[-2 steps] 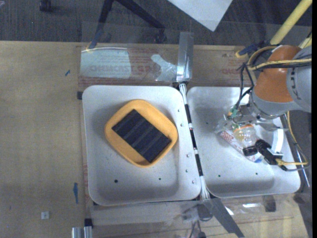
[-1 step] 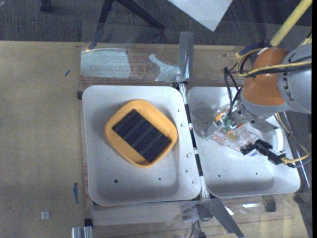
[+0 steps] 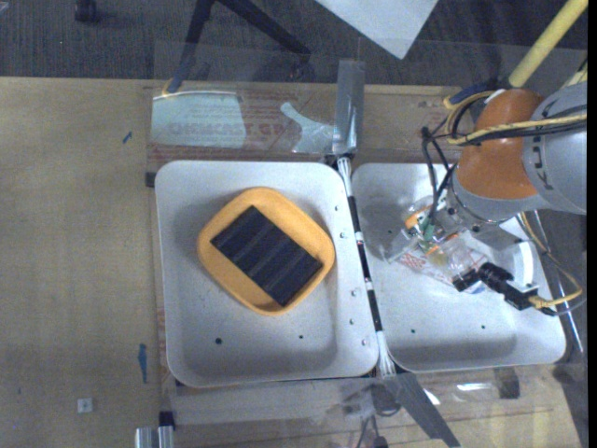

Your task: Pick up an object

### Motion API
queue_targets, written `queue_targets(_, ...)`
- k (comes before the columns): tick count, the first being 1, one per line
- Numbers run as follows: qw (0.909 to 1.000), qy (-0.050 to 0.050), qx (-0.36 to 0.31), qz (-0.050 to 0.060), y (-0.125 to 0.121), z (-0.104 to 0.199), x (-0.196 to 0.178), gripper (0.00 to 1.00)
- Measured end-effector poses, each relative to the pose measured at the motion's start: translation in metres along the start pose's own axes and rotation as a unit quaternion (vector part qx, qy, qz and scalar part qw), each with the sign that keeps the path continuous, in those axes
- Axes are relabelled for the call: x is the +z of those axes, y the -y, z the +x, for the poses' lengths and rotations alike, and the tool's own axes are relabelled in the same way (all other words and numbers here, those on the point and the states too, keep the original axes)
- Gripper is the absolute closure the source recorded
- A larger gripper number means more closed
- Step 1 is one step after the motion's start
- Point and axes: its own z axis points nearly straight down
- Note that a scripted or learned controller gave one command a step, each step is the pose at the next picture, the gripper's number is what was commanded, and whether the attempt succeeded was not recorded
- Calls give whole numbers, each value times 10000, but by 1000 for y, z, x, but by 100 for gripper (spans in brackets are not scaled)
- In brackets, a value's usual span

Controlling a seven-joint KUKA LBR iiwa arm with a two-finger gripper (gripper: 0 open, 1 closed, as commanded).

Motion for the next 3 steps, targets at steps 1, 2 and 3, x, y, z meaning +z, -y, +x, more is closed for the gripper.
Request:
queue_targets(1,9999,-19,-120,6,-33,-20,2,0)
queue_targets(2,9999,-5,-106,-15,-34,-22,-8,100)
queue_targets(3,9851,-81,-1718,68,-79,-22,-85,100)
